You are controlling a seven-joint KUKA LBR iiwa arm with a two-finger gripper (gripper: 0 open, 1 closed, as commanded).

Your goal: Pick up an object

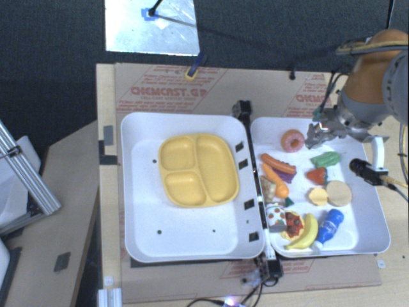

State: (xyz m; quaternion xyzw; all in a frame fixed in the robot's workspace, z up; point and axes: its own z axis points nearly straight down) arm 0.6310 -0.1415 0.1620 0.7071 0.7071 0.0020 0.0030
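The gripper [317, 135] hangs low over the right bin [370, 235], near its far edge; I cannot tell how its fingers stand. Just beside it lies a pink doughnut [293, 140], with a green piece [326, 159] nearby.

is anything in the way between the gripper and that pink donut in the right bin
Nothing visible stands between them. The gripper hangs just right of the donut, with bare bin floor between. The green piece and the hot dog lie lower in the view, clear of that gap.
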